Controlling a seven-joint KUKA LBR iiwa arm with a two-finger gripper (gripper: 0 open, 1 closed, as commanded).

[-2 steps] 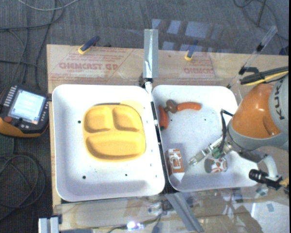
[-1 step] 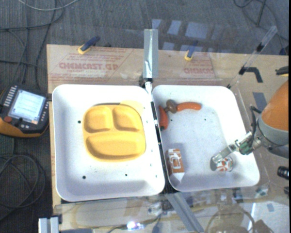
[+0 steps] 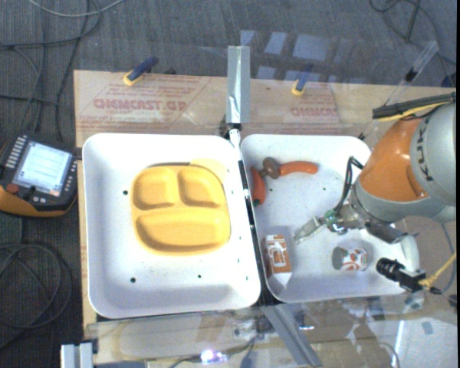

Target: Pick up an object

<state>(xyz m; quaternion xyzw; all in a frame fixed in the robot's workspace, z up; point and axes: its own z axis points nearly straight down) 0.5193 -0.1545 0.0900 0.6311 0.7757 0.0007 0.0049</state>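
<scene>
My gripper (image 3: 305,230) hangs over the middle of the right bin (image 3: 310,282), reaching in from the right below the orange-banded wrist. It points left and has nothing visibly in it. An orange-and-white small box (image 3: 277,253) lies just to its lower left. A white-and-orange round can (image 3: 351,258) lies to its lower right. At the bin's back lies an orange sausage shape (image 3: 297,168) with a brown lump (image 3: 271,165) at its left end. Another orange piece (image 3: 257,186) rests against the left wall.
The left bin (image 3: 107,282) holds a yellow compartment tray (image 3: 182,208). A metal divider post (image 3: 237,83) stands behind the bins' shared wall. A handheld pendant (image 3: 34,176) sits off the bench at left.
</scene>
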